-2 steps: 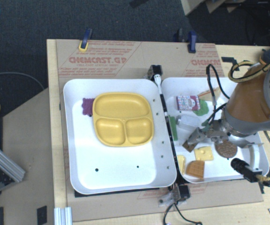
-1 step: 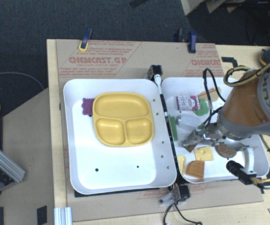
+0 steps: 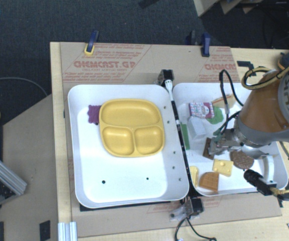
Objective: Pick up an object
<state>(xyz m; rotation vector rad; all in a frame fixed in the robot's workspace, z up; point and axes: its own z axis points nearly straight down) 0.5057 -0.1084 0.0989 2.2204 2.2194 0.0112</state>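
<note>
Camera view is showing the left bin [image 3: 84,174], where a yellow divided tray [image 3: 132,126] is lying with a purple piece [image 3: 93,114] touching its left edge. In the right bin [image 3: 280,177] a small carton [image 3: 201,109], a green object [image 3: 215,116], a yellow block [image 3: 223,167] and a brown cookie [image 3: 209,181] are lying. The gripper [image 3: 219,147] is hanging low among them; whether it is grasping anything, I cannot tell.
</note>
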